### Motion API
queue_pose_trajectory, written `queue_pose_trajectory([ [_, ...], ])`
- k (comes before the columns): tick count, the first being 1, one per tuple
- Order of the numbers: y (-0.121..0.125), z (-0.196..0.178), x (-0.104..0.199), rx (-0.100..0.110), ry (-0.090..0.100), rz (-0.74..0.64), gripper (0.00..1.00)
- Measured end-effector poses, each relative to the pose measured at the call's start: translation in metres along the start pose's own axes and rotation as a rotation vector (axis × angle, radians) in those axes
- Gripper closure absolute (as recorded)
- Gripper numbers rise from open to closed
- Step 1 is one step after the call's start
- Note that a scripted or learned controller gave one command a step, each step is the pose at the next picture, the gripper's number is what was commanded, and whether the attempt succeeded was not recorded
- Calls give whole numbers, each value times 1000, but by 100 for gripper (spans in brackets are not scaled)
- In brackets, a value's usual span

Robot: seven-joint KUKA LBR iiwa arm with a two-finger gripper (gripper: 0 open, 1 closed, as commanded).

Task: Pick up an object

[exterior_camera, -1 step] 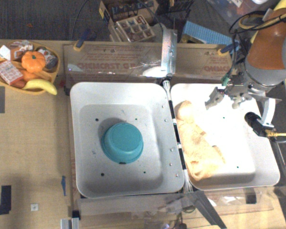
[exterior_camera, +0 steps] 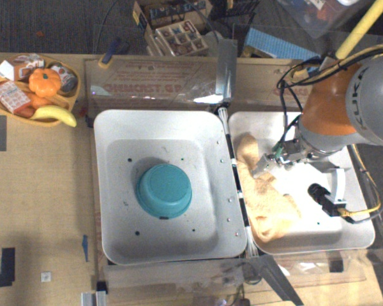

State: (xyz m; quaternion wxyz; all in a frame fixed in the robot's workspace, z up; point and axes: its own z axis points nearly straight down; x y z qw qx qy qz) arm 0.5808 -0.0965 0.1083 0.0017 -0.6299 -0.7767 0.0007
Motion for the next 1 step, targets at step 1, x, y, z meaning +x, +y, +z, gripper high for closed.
queue_pose_trajectory([
  [1,-16,18,4,-17,-4,30,0],
])
